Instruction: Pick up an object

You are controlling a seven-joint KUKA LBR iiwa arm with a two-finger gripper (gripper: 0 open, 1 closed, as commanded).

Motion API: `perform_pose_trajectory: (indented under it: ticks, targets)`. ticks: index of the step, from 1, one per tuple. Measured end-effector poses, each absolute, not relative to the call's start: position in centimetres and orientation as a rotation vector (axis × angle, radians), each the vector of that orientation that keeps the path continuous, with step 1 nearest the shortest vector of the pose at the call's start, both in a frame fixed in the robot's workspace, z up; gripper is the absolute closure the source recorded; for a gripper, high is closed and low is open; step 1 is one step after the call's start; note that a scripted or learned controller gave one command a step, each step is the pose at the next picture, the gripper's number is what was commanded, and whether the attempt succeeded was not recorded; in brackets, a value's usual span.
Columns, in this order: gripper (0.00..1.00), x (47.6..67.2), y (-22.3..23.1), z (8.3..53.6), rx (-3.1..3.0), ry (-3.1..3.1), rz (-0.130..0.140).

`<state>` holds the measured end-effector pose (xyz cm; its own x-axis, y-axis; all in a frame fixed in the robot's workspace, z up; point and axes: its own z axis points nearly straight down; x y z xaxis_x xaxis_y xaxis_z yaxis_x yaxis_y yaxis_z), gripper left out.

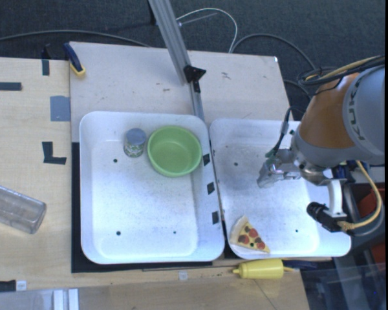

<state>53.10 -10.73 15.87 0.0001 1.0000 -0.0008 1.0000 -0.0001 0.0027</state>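
Red-topped pizza slice (249, 236), tip toward lower-right

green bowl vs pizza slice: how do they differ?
The green bowl sits in the left bin, near its far edge; the pizza slice lies in the right bin, at its near-left corner. The bowl is round, plain green and larger; the slice is a flat yellow wedge with red spots. Neither touches the gripper.
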Motion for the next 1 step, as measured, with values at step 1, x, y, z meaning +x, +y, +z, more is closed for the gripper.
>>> perform_pose_trajectory:
  ticks: [1]
  targets:
    - [1.00, 53.19, -10.72, 21.12, 2.218, 2.221, 0.003]
